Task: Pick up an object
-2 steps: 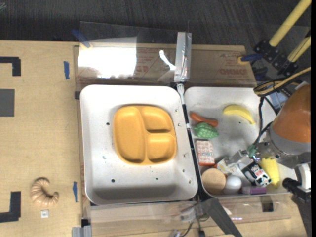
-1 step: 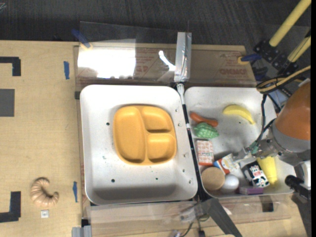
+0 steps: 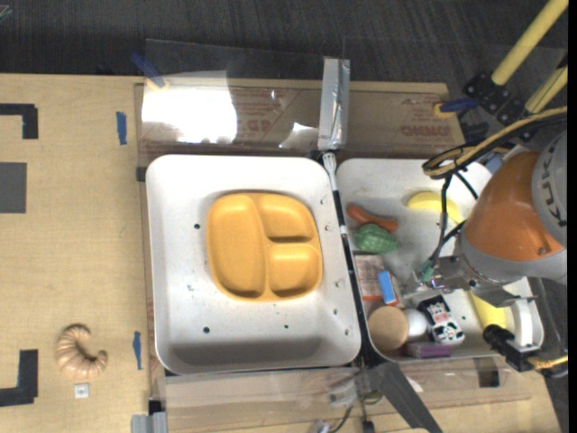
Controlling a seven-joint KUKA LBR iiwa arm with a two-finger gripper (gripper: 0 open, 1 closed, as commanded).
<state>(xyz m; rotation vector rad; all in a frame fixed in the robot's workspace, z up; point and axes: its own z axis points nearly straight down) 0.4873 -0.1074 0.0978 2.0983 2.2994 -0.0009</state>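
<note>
Left bin (image 3: 171, 242), centre of frame: a shallow white tray holding one yellow moulded plastic plate with three compartments (image 3: 266, 244), which lies flat in the middle. It is wide and low, so I judge it a poor target for a two-finger grasp.

Right bin (image 3: 397, 171), right of centre: this one holds the loose clutter and is the likely source of the task's object. Contents:
- an orange carrot-shaped toy (image 3: 370, 215) near the top of the bin
- a green crumpled leafy piece (image 3: 375, 237) just below the carrot, touching it
- a pale yellow rounded item (image 3: 422, 202) at upper right, partly behind cables
- a flat red-and-white printed packet (image 3: 367, 276) along the left wall
- a small blue oblong block (image 3: 388, 288) lying on the packet's right edge
- a tan round ball (image 3: 389, 328) at the lower left corner
- a small black-and-white object (image 3: 443, 320) just right of the ball

The grey arm with its orange band (image 3: 512, 216) reaches in from the right edge. The gripper (image 3: 436, 289) is low over the right bin's middle, between the blue block and the black-and-white object. The wrist and cabling hide its tip, so whether it is open or closed cannot be told, and nothing is visibly held.

Judgement: this is the descent or grasp phase. Neighbours crowd closely, so a nudge or a miss is plausible.

Outside the bins, a tan curled croissant-shaped item (image 3: 81, 351) sits on the bench at lower left, well apart from the arm.
</note>
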